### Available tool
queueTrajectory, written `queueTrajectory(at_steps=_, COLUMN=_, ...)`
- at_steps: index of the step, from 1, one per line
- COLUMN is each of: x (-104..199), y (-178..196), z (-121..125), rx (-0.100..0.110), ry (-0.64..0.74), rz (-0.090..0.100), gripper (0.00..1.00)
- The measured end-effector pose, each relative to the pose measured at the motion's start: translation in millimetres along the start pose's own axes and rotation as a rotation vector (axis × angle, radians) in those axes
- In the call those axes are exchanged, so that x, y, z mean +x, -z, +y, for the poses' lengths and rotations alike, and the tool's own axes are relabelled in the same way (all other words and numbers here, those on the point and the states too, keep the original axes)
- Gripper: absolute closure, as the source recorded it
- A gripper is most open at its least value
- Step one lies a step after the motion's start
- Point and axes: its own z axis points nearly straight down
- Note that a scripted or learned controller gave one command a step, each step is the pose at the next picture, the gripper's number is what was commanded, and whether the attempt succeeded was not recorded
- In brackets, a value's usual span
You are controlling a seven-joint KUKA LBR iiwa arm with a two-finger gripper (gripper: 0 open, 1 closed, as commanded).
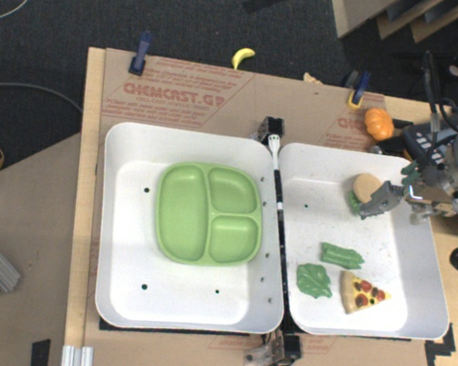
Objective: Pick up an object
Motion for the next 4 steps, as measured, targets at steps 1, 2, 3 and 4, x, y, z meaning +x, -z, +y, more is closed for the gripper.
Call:
queueTrajectory(at_steps=1, x=16, y=-193, z=-43, rx=-0.011, ry=-0.002, rz=-0.007, gripper=0.0)
queueTrajectory(at_steps=2, x=-71, y=-189, z=-13, rx=-0.006, ry=-0.005, rz=-0.007, gripper=0.0)
queueTrajectory(at_steps=3, x=-110, y=-105, z=-46, rx=-0.005, ry=-0.004, rz=-0.005, gripper=0.0)
queueTrajectory(at_steps=4, x=-89, y=-193, z=5, rx=-0.001, ry=0.003, rz=0.001, gripper=0.0)
